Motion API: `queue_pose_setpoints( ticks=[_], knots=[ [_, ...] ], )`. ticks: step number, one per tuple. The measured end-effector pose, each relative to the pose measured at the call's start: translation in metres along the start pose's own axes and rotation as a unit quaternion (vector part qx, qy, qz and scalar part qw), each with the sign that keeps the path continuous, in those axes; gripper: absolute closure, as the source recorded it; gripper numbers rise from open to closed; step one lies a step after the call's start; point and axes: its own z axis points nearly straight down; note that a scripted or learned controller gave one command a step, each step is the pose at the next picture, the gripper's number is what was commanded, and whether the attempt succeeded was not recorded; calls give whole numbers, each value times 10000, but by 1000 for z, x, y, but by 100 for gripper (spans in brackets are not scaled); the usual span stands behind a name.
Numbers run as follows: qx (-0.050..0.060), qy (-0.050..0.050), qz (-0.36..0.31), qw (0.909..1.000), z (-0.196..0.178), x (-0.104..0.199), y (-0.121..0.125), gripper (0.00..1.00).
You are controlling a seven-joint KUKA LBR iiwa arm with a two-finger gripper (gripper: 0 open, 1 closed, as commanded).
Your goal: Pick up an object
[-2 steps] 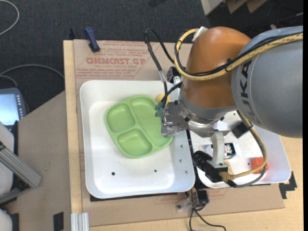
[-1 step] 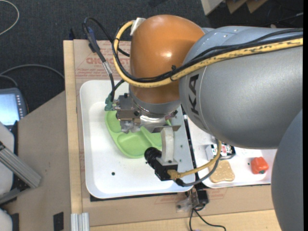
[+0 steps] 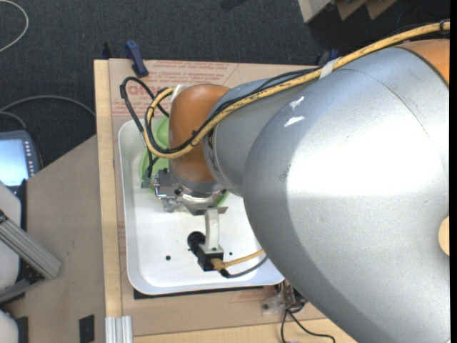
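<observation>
The grey arm with its orange band [image 3: 193, 131] reaches over the left white bin [image 3: 146, 263] and covers most of it. The gripper [image 3: 180, 195] hangs below the band, low over the bin's upper middle, with only its metal base showing. A green object [image 3: 160, 136] peeks out from behind the wrist on the left, and another green bit [image 3: 222, 198] shows on the right. The rest of that object is hidden by the arm.
A white bracket with a black part [image 3: 208, 247] and a yellow cable sticks out from the wrist over the bin floor. Black and yellow cables [image 3: 143, 116] loop by the bin's upper left corner. The cardboard bench edge [image 3: 107, 191] runs along the left.
</observation>
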Motion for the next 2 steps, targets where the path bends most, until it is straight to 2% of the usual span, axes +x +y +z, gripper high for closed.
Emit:
queue_pose_setpoints(
  ticks=[1,2],
  knots=[
    [6,-5,10,10000,13,-32,-58,100],
    [9,-4,13,10000,3,-31,-57,100]
  ],
)
